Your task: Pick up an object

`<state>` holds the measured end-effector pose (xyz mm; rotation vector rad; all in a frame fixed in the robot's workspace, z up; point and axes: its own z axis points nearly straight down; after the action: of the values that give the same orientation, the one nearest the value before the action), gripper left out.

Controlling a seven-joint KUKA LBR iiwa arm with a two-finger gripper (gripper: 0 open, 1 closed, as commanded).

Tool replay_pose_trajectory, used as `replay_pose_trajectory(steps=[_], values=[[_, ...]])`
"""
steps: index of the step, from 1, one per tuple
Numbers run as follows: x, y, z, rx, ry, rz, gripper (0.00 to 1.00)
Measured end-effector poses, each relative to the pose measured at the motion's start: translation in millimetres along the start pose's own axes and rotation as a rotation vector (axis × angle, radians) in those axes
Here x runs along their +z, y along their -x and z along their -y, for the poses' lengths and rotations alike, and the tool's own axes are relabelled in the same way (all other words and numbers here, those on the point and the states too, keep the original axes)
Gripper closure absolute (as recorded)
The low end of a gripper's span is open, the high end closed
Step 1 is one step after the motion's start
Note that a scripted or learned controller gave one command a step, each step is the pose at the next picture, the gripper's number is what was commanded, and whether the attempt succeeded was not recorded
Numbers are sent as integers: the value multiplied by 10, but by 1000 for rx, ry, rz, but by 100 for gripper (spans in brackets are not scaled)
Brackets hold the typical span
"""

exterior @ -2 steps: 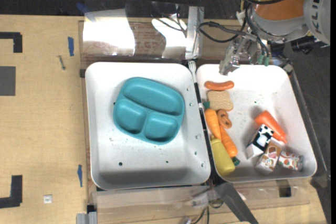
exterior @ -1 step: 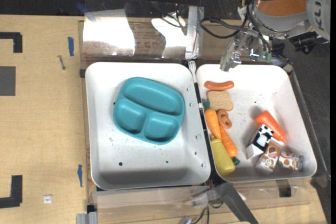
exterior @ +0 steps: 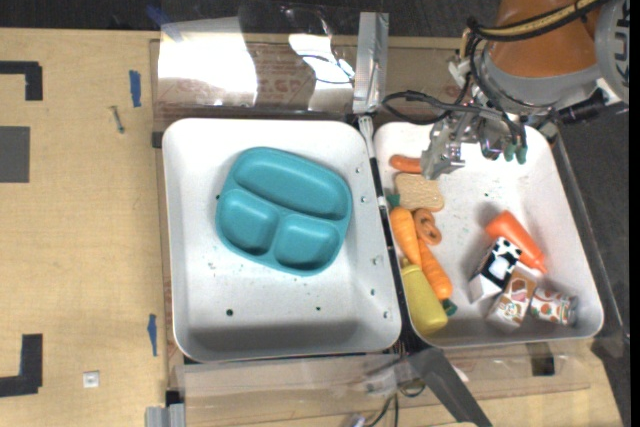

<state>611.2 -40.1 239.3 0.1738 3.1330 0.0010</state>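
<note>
My gripper hangs over the back left corner of the right bin, below the arm's orange band. Nothing shows held in it. Just left of it lies a small red-orange piece, and under it a tan cracker. Along the bin's left wall lie an orange carrot, a brown ring, a second carrot and a yellow bottle. At the front right sit an orange wedge, a black-and-white carton and two small patterned boxes.
The left bin holds a teal divided plate. A clear plastic sheet and a metal post stand behind the bins. Cables trail from the wrist. Brown bench surface spreads to the left.
</note>
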Motion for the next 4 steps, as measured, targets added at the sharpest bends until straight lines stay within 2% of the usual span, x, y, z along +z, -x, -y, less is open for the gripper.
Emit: replay_pose_trajectory(steps=[1, 2, 3, 4], values=[[324, 450, -385, 103, 1, 2, 100], [-63, 458, -382, 219, 2, 8, 100], [-177, 474, -390, 217, 3, 16, 100], [-251, -190, -205, 124, 0, 2, 100]])
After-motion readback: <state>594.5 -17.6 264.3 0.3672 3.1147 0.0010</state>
